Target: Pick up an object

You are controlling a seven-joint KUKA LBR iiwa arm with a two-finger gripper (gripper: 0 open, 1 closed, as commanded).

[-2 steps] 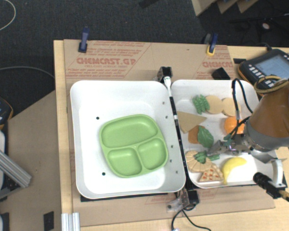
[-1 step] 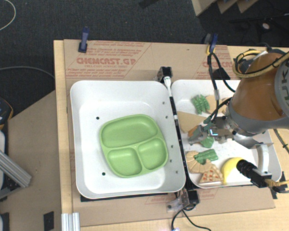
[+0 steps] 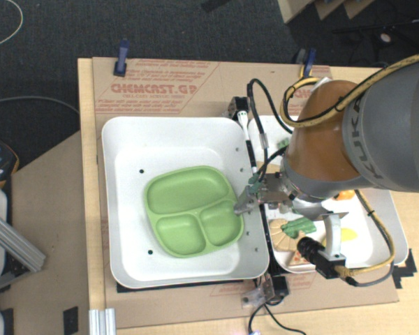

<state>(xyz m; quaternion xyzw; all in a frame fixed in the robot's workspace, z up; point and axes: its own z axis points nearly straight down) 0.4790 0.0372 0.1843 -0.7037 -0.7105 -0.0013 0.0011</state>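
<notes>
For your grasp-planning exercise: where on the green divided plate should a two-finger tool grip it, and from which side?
Grip the green divided plate by its raised right rim, coming from above. It lies flat in the left bin, so only the thin rim fits between fingers, and that edge is nearest the tool.

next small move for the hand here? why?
Probably a short lift to test the grip. The hand sits low at the right rim of the green divided plate in the left bin, seemingly touching its edge. Whether it has actually caught the rim is unclear, so a small raise would show it.
</notes>
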